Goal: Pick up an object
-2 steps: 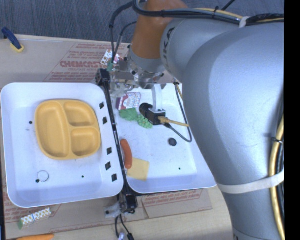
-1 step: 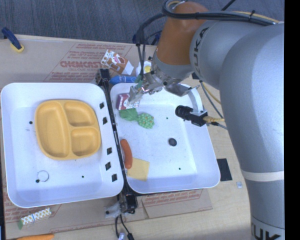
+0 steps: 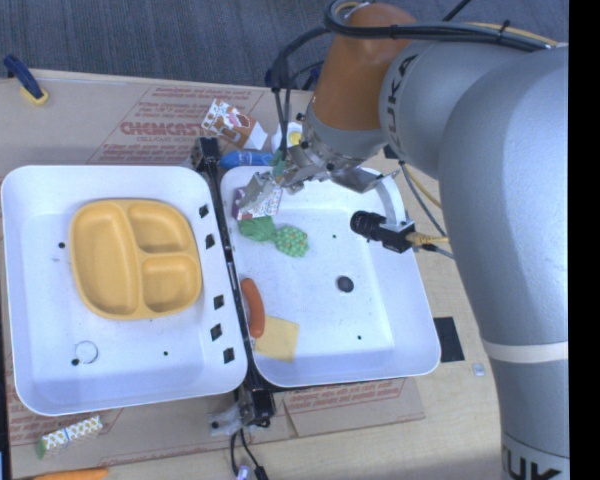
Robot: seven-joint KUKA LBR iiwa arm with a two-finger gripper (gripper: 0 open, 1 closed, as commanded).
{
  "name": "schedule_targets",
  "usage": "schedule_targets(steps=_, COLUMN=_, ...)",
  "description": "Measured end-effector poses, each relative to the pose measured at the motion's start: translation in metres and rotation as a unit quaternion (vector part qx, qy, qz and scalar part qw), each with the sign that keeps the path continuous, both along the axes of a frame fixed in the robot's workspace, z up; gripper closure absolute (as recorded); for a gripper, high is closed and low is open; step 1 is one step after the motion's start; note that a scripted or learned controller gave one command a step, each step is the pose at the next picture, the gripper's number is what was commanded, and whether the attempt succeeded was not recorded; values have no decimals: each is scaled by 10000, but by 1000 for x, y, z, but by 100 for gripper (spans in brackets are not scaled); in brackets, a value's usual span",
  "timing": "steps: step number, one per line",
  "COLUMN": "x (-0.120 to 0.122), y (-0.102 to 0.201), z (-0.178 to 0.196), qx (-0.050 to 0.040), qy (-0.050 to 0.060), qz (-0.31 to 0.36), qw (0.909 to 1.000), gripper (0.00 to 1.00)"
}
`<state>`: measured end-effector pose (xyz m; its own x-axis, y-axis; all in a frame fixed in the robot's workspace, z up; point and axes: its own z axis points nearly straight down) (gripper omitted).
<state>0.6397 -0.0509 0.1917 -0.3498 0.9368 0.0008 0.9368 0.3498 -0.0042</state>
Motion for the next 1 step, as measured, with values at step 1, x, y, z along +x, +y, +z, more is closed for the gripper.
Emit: schedule_targets(steps=1, x=6, y=-49, z=-101, qx=6, qy=1, qz=921, qw=9957, gripper=0)
